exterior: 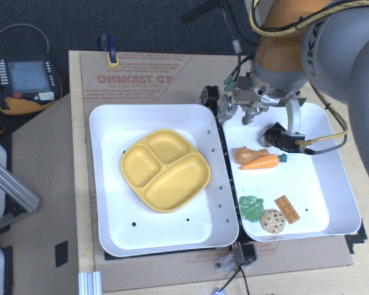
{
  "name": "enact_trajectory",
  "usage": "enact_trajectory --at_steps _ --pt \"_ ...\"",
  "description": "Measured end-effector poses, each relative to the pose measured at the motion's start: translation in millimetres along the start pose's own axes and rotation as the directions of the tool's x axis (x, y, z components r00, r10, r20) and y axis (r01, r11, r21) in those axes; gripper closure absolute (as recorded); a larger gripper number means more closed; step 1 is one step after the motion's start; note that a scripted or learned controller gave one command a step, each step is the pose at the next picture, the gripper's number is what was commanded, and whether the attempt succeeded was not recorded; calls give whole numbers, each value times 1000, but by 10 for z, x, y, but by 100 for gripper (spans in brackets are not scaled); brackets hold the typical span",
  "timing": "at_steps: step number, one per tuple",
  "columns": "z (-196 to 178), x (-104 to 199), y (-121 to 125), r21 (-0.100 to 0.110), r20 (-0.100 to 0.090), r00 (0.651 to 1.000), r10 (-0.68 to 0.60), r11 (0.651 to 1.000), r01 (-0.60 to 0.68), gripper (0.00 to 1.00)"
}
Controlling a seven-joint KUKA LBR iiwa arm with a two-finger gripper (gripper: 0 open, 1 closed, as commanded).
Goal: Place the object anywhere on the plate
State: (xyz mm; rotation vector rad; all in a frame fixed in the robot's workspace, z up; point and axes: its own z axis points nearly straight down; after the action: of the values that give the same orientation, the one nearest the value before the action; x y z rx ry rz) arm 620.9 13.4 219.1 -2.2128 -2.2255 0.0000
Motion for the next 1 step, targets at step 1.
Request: enact_trajectory --at_steps 1 --pt "-80 492 102 -6 1 1000 0 1000 0 100"
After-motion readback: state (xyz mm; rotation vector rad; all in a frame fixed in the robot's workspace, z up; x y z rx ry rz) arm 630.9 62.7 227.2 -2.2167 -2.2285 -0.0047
